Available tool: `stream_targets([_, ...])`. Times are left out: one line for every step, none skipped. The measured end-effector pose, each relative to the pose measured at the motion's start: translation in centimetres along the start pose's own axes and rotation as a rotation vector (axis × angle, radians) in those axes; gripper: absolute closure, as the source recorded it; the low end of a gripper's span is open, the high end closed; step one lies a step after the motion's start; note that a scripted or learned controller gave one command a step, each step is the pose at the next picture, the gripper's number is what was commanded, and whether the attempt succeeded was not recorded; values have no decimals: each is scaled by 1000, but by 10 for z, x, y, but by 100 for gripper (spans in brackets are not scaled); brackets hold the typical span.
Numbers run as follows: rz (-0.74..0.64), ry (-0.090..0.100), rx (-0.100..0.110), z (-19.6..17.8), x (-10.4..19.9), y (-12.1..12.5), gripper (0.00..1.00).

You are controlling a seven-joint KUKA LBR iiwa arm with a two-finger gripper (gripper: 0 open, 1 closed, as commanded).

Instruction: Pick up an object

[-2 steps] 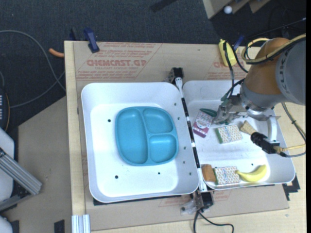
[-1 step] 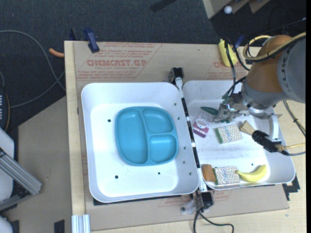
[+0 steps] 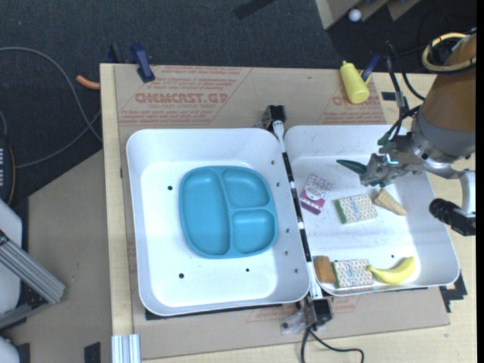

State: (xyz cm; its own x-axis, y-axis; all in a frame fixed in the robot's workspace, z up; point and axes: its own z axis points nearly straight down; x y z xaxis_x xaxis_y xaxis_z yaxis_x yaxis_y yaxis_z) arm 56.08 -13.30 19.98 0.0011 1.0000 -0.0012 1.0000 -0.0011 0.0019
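1. The arm is seen coming in from the right, over the right bin.
2. The gripper is placed low over the upper right part of that bin, near its far wall.
3. Gripper state: it cannot be told whether it is apart or together, as the tip is hidden by its own body and wiring. Nothing is seen clamped in it.
4. Nearest object: a dark green piece, lying just left of the gripper tip. Its right end is met or overlapped by the tip; actual contact cannot be confirmed.
5. A tan wedge is seen just below the gripper, on the bin floor, apart from the tip.
6. A green packet is found left of the wedge, just beside it, below and left of the gripper.
7. A pink packet is located further left, near the wall shared with the left bin, well apart from the gripper.
8. Along the near edge of the right bin, a brown piece, a patterned packet and a banana are lined up left to right, each touching the next. All three are well apart from the gripper.
9. A blue divided plate is held in the left bin.
10. A yellow clamp and a blue clamp are seen on the far edge of the bench.
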Motion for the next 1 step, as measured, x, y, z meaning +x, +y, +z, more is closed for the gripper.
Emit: stream_targets([-2, 1, 2, 69, -4, 50, 100])
